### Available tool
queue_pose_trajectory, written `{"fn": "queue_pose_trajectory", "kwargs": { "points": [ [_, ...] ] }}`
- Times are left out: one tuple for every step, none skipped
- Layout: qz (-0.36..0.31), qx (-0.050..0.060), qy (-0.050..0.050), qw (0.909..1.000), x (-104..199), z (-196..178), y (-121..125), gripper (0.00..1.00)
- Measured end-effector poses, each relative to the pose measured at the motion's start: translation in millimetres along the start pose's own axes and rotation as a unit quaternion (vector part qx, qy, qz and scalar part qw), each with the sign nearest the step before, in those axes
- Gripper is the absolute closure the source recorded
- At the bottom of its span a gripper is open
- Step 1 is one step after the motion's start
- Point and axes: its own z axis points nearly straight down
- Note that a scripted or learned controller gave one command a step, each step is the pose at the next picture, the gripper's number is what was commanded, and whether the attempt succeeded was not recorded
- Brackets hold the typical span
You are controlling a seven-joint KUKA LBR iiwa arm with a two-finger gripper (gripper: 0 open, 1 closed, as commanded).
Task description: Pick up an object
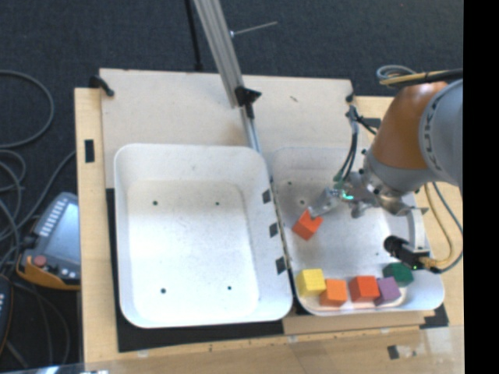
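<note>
Two shallow white plastic bins sit side by side on a pale wooden bench. The left bin [195,232] has nothing lying in it; the right bin [351,240] carries six small blocks.

One grey arm with an orange band [401,135] reaches in from the right, and its claw [323,206] hangs low over the middle of the right bin. Whether the claw is released or clenched cannot be told from here; its tip is small and blurred.

Just below and slightly left of the claw lies one orange-red cube [307,225], tilted on the bin floor, close to the tip. Contact between them cannot be made out.

Well below the claw, along the bin's near wall, four blocks stand in a row, touching or nearly so: one yellow cube [313,280], one orange cube [335,291], one red-orange cube [363,287] and one purple cube [387,289]. One dark green block [401,272] sits just beyond the row's right end, lower right of the claw.

One slanted aluminium bar [222,45] rises from the bench, above and left of the claw.
</note>
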Motion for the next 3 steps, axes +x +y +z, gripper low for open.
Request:
{"fn": "queue_pose_trajectory", "kwargs": {
  "points": [
    [-0.001, -0.004, -0.001, 1.0, -1.2, -11.4, 1.5, 1.0],
    [-0.001, -0.003, -0.001, 1.0, -1.2, -10.7, 1.2, 0.0],
    [-0.001, -0.005, -0.001, 1.0, -17.3, -108.0, 44.7, 0.0]
  ]
}}
